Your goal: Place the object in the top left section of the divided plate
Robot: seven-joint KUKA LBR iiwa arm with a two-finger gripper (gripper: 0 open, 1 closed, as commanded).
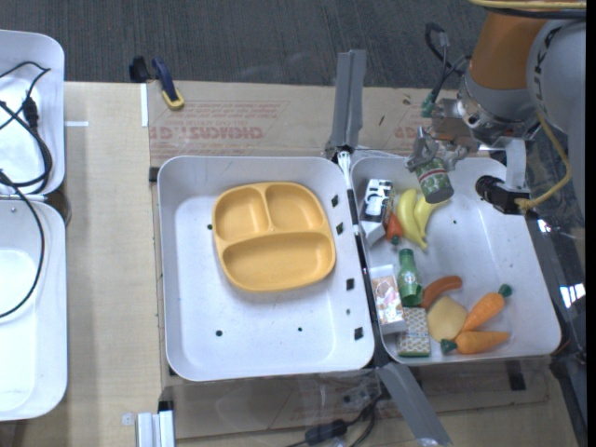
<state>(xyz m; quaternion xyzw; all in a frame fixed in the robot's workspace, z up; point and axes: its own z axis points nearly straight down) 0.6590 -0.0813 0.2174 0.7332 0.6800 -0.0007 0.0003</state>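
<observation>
The claw (pixel 435 161) hangs above the upper part of the right bin (pixel 521 277), and a small can (pixel 434 182) with a green and red label sits tilted between its fingers, lifted off the bin floor. The can is just right of the banana (pixel 417 217), over bare white floor near the bin's top wall.

The divided plate (pixel 274 235), yellow-orange, lies in the left bin (pixel 186 277), in that bin's upper middle. Its top left section faces the bin's far-left corner. Open white floor rings the plate on all sides, widest below it and along the left wall.

Between the two bins runs a raised double rim, with a grey post (pixel 349 101) standing at its top end.

The right bin's left and lower edges are crowded: a small white and black item (pixel 377 196) by the rim, a green bottle (pixel 408 278), a sausage (pixel 440 289), two flat packets (pixel 387 296), a pale yellow piece (pixel 447 318) and two carrots (pixel 484 324). The bin's right half is open. The table (pixel 102 250) shows bare wood left of the bins.
</observation>
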